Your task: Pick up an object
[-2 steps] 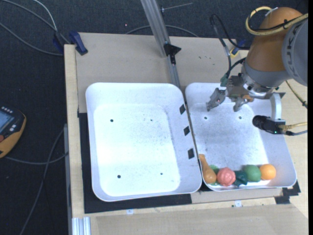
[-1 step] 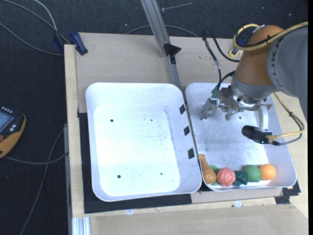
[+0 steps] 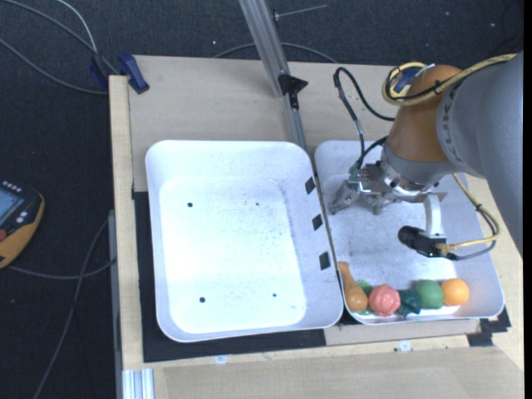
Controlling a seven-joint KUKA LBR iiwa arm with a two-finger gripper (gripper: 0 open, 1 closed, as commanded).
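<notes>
Several small objects lie in a row along the front wall of the right bin point(image 3: 465, 223): an orange carrot-shaped piece point(image 3: 352, 288), a pink-red ball point(image 3: 383, 299), a teal piece point(image 3: 409, 304), a green ball point(image 3: 429, 293) and an orange ball point(image 3: 455, 290). My gripper point(image 3: 357, 204) hangs over the rear left part of that bin, well behind the row. Its two metal fingers are spread open and nothing is between them. The grey arm with its orange band point(image 3: 420, 115) comes in from the right above it.
The left bin point(image 3: 166, 223) sits beside the right one, with black clips on the shared wall point(image 3: 318, 221). A metal pole point(image 3: 266, 40) slants up from the back of the bins. A black cable connector point(image 3: 418, 241) dangles over the right bin.
</notes>
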